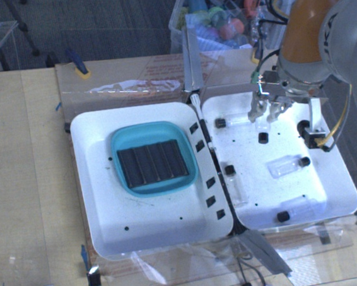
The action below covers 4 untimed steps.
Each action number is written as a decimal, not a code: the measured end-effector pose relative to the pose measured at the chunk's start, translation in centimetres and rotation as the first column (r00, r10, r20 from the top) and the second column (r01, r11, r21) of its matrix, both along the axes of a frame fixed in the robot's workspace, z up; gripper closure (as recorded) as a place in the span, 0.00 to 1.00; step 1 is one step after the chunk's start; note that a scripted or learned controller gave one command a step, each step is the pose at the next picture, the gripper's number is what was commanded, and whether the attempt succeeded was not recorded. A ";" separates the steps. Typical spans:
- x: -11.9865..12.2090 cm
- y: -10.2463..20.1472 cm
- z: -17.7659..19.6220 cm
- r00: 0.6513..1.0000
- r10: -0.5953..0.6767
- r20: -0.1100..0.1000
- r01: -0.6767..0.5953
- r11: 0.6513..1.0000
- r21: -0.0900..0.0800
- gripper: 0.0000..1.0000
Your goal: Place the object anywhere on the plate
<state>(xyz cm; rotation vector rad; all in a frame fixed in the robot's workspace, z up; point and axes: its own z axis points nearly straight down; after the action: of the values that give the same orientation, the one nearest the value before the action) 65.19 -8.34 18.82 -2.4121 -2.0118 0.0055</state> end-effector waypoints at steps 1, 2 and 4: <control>0.0 0.0 0.0 1.000 0.000 0.000 0.000 1.000 0.000 0.00; 1.5 -6.0 3.1 0.997 0.075 0.005 -0.075 0.997 -0.001 0.00; 1.5 -13.3 6.7 0.992 0.126 0.001 -0.126 0.992 0.001 0.00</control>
<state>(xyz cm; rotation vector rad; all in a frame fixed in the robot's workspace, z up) 66.66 -21.62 25.50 -2.2799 -2.1599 0.0033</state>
